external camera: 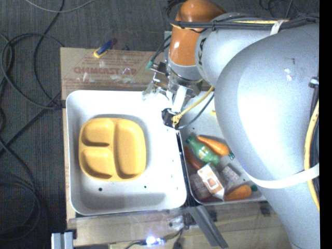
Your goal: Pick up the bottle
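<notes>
Bottle (203,150), green, glossy, seemingly plastic, lies among packets in white bin (193,187).

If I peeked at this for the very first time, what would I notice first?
Probably the huge grey robot arm with its orange band, which covers most of the right side. Next, the bright yellow tray with three sections, alone in the left white bin. In the right bin, half under the arm, sit a green bottle, two carrots and a packet.
</notes>
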